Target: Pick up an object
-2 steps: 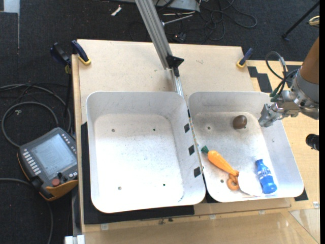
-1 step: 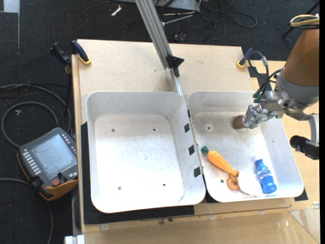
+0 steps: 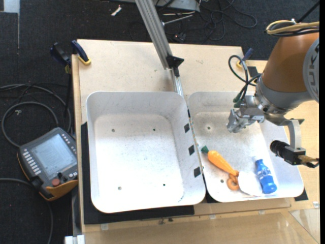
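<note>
Looking at your gripper, I honestly can't tell how the fingers are set, they're just a grey blur from this angle, and nothing shows between them. It's hanging over the back part of the right bin, above bare white floor, well apart from any of the objects.

Your pickable stuff is all down at the front of that bin. The orange carrot toy with its green tip lies slanted near the divider side. Just beside its far end there's a small brown ring, which touches a white disc. A blue bottle lies right against that disc's other side. It's got a label, but it's too small to read.

The left bin sits alongside. Off the bench on the left, the teach pendant screen isn't legible either.
</note>
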You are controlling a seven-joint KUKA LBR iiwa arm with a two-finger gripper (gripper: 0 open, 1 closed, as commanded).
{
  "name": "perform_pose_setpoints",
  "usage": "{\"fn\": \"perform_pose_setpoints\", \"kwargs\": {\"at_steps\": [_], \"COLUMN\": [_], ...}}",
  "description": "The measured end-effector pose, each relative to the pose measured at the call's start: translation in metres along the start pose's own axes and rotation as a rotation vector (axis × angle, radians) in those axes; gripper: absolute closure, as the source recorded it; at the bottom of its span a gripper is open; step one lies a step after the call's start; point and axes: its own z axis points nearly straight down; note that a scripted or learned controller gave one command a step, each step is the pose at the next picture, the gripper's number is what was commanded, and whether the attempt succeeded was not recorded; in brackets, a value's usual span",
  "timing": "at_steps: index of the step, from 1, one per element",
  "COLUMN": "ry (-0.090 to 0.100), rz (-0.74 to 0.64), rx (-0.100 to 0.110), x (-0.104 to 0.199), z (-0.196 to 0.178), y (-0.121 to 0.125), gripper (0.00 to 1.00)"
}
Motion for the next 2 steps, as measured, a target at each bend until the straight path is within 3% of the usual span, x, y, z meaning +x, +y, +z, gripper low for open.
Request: {"fn": "perform_pose_setpoints", "kwargs": {"at_steps": [1,2], "ry": [0.000,0.000], "rz": [0.000,-0.001], "rx": [0.002,-0.001], "x": [0.051,0.099], "z": [0.011,0.013], "y": [-0.010,-0.004], "gripper": [1.00,1.00]}}
